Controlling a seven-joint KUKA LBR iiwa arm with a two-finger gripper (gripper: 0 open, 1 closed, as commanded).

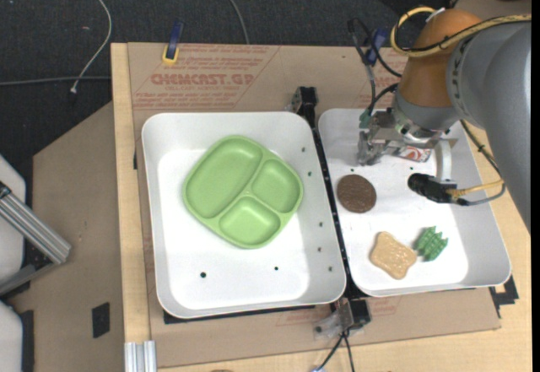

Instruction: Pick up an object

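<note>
Brown disc point(357, 192) – right white bin point(481, 265) (cardboard bench point(219, 67)), dark carpet point(59, 33) around.

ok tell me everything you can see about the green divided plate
The green divided plate is pale lime green, looks like smooth plastic, and has a rounded, roughly triangular outline with raised ridges splitting it into three compartments: one large, two smaller. All three hold nothing. It lies flat and right side up, turned at an angle, near the middle of the left bin, resting on the bin's white floor. Nothing else touches it; the gripper is over the right bin.
</note>
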